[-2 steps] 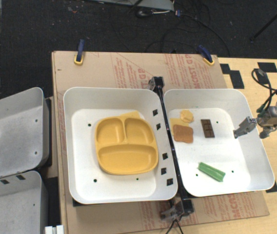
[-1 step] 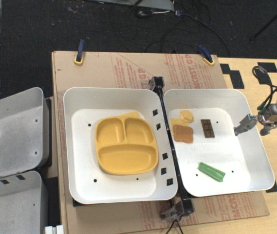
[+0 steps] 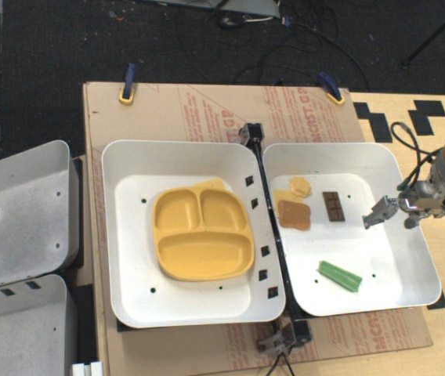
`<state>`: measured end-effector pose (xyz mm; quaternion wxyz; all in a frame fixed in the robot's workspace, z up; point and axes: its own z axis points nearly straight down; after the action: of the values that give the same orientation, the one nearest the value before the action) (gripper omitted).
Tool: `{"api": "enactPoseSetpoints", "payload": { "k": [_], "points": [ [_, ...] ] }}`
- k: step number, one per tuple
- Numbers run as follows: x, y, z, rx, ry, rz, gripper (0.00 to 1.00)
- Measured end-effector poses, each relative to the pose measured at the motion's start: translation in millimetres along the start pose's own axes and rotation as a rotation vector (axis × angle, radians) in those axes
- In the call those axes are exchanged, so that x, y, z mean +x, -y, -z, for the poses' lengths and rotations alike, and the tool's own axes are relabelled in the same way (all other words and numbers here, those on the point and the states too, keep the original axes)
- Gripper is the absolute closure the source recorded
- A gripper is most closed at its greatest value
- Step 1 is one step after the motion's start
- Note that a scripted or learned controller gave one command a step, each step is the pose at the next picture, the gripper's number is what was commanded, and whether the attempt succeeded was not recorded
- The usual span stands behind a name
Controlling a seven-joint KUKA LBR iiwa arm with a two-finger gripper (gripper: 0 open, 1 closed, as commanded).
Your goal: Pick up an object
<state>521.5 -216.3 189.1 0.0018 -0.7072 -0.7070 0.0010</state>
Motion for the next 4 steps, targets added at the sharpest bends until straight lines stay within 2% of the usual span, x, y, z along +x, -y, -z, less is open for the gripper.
{"api": "enactPoseSetpoints", "payload": {
  "k": [1,2,3,4],
  "points": [
    [-1.5,0.6,-64.2,0.002,-0.001,-0.001,0.00],
    [-0.7,1.2,-99.0,0.000,0.000,-0.001,0.00],
    [-1.1,0.1,-86.8,-0.005,0.002,-0.001,1.00],
    [7.5,-0.4,-39.9,-0.009,0.003,0.003,1.00]
  ]
}}
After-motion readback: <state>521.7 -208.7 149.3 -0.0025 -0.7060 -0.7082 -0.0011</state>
